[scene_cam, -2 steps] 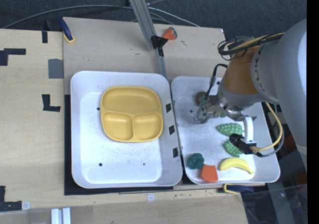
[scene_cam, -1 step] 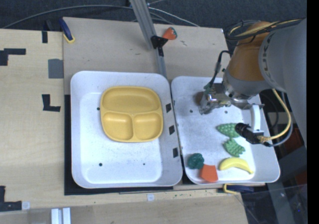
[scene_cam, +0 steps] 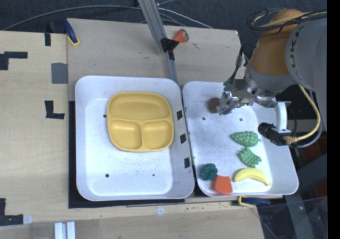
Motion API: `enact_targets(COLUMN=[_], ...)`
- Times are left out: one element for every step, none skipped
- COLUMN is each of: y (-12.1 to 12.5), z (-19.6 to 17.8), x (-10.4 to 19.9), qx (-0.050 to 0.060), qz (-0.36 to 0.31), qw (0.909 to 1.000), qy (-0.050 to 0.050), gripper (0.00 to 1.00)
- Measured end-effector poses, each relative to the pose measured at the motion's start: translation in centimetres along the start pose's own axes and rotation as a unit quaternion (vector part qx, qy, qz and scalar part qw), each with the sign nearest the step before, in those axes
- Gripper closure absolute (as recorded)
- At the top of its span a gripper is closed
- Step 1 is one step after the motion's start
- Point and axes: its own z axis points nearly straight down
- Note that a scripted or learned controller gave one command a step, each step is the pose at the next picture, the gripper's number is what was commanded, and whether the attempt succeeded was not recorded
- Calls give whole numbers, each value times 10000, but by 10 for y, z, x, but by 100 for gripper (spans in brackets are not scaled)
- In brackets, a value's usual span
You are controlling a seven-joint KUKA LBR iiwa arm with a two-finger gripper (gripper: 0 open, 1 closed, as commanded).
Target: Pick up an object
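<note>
Right bin [scene_cam: 197,126] had bare floor through its middle and left side, while the toys crowded its lower right: two green leafy pieces [scene_cam: 245,138] [scene_cam: 249,156], banana [scene_cam: 252,176], orange block [scene_cam: 223,185], dark green lump [scene_cam: 207,171]. Yellow divided plate [scene_cam: 141,121] sat in the upper part of the left bin [scene_cam: 85,126]. Gripper [scene_cam: 227,102] was low at the right bin's upper centre beside a small brownish object [scene_cam: 212,105]; finger spread and any contact couldn't be told.
</note>
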Motion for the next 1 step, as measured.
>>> enact_targets(y=[-4], z=[-62], x=[0], qx=[-15], qz=[-1], qw=[10000], qy=[-4], gripper=[100])
